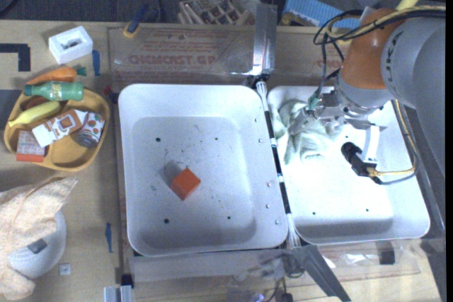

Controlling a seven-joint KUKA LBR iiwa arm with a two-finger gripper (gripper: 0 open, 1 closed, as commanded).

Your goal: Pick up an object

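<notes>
An orange block [186,183] lies alone on the floor of the left bin [141,109]. In the right bin [396,223] a pale green and white crumpled object [297,134] rests against the upper left corner. My gripper [324,112] hangs low over the right bin's far end, right beside that pale object, under the orange-banded wrist [367,56]. Its fingers are hidden by the wrist body and the pale object.
A yellow bowl [71,155] with toy food sits at the far left of the bench. A beige cloth [32,219] lies below it. A clear plastic lid [184,56] stands behind the left bin. Cables [382,170] trail over the right bin.
</notes>
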